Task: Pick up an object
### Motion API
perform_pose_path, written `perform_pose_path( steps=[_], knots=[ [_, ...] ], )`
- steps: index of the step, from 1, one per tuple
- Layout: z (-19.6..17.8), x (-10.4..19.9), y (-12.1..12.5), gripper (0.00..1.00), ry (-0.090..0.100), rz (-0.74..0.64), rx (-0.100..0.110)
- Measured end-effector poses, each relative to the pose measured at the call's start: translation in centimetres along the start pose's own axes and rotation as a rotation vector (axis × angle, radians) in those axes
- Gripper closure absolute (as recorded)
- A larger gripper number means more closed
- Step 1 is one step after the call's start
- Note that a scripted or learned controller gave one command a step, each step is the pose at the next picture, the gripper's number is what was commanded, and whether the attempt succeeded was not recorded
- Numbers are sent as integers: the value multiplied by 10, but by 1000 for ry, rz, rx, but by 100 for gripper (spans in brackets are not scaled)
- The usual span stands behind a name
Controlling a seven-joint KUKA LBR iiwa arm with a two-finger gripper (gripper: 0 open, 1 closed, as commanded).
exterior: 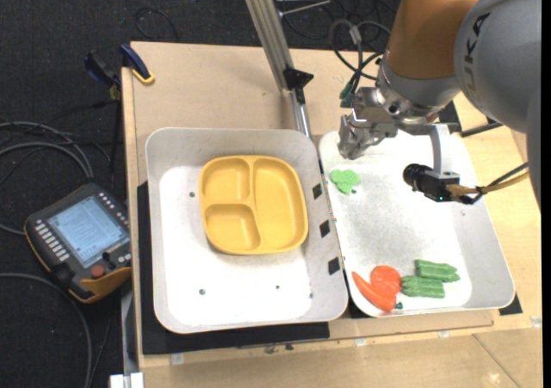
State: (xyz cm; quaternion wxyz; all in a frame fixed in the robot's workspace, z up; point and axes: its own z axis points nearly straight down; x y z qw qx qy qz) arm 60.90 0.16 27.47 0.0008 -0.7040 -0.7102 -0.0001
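Your pincer hung over the right bin, just above the green leaf toy; I couldn't tell its grip state.

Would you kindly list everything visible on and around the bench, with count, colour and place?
bins: two, white, side by side on the bench
divided plate: one, yellow, three compartments, in the left bin
leaf-shaped toy: one, light green, upper left of the right bin
tomato toy: one, red, near edge of the right bin
carrot toy: one, orange, touching the tomato toy
pea pod toys: two, green, right of the tomato toy
teach pendant: one, grey and orange, on the floor left of the bench
clamp: one, blue and yellow, bench's far left corner
arm: one, grey and orange, over the right bin
gripper: one, grey, above the leaf-shaped toy
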Motion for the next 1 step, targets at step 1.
perform_pose_path(
  steps=[1],
  knots=[
    [7, 54, 5, 100, 0, 0, -1]
  ],
)
